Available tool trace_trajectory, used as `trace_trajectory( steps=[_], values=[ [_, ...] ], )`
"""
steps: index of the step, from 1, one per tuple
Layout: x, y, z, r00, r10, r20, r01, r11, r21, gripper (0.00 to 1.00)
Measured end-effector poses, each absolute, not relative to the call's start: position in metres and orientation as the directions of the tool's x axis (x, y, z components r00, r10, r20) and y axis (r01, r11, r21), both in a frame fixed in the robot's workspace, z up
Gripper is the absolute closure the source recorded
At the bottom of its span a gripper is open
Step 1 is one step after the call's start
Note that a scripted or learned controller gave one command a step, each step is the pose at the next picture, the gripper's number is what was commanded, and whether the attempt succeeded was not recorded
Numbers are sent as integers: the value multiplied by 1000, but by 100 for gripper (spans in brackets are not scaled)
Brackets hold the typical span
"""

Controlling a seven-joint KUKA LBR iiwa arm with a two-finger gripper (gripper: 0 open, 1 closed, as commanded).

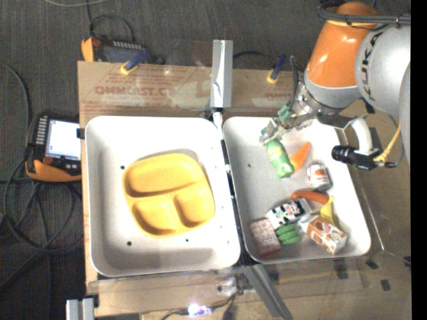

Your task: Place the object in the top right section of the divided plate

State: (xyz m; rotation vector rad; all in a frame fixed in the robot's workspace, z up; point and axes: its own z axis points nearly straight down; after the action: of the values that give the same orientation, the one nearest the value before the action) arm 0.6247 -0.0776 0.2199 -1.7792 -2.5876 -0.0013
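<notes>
Working down from the tabletop (93, 92): two white bins side by side, the right bin (360, 242) directly under the fingers (279, 131), the left bin (100, 245) well off to their left. Grey arm (390, 65) reaching in from the right, hanging over the right bin's far corner.

Yellow divided plate (170, 192) in the left bin, far left of the fingers and nearer the camera; top right section facing the wall between the bins.

Green bottle (281, 160) just below the fingertips, lying tilted on the bin floor; judged the likely object. Touching or just short of its cap: cannot tell. Released or clenched: cannot tell either, so no claim of a hold.

Orange carrot (301, 153) just right of the bottle, close enough to get caught. Small can (319, 177), cartons (327, 235) and other toys further below the fingers, clear of the work.

To do the step well:
- Centre over the bottle's body, not its cap.
- Turn the wrist to close across its narrow width.
- Keep to the left, away from the carrot.
- Lift straight up and confirm the bottle rises before crossing the wall.
- Lower close over the section, then release.
</notes>
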Motion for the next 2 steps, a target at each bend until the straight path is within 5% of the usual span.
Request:
trace_trajectory(
  steps=[2],
  values=[
    [668,-41,183,-181,984,0,984,181,-2,100]
  ],
)
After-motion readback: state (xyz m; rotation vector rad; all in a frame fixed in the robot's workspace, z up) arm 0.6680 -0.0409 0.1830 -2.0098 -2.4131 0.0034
